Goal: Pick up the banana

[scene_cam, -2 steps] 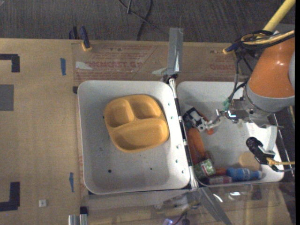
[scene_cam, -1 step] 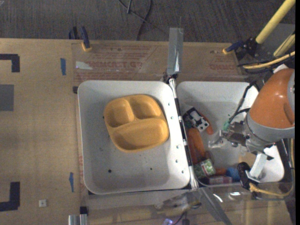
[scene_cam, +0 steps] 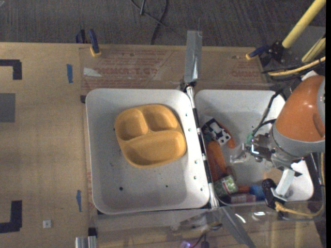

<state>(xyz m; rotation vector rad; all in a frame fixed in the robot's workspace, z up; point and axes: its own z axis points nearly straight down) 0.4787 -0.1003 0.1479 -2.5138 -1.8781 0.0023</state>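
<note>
Two white bins sit side by side on the bench: the left bin holds one yellow three-compartment plate, the right bin a few small items (one orange carrot-like piece, one green can). No banana can be picked out. The pincer hangs over the right bin; I cannot tell its state.

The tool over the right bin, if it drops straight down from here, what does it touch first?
Probably the bare white floor of the right bin, beside the orange carrot-like piece; the tool sits there, though depth is unclear.
</note>
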